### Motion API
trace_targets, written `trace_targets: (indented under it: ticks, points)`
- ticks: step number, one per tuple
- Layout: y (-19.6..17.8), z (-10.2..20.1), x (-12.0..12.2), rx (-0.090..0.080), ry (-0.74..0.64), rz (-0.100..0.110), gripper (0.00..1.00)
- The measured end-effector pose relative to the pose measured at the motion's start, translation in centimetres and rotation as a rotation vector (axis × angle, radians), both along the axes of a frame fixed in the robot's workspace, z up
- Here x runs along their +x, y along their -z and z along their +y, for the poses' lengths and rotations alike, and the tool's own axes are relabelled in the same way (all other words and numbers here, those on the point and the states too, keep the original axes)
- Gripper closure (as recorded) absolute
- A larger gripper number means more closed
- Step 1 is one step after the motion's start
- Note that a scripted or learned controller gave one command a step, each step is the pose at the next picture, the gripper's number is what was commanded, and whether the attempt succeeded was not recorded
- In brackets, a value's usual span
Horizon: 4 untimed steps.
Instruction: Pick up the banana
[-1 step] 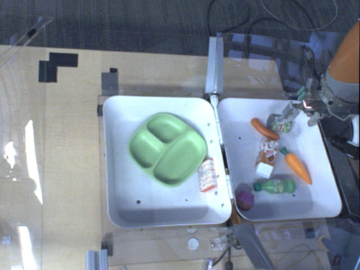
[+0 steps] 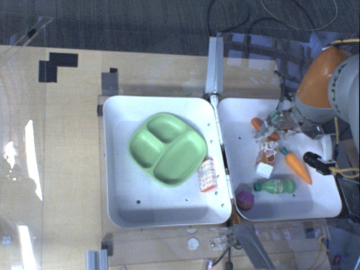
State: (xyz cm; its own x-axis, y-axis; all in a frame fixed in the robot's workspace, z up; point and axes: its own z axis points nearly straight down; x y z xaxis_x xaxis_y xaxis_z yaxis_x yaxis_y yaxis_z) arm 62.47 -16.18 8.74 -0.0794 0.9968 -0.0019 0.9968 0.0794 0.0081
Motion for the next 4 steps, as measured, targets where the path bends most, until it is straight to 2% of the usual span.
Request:
trace_targets:
  ticks: [1, 2, 3, 4]
  points:
    - [-1.3, 0.2, 0.3, 0.001, -0.002, -0.007, 1.00]
    - [-7.6, 6.9, -0.9, 0.003, 0.180, 0.000, 1.00]
    - [-7.6, 6.9, -0.9, 0.003, 0.179, 0.000, 0.00]
    - [-0.1, 3.1, -1.8, 0.004, 0.417, 0.004, 0.00]
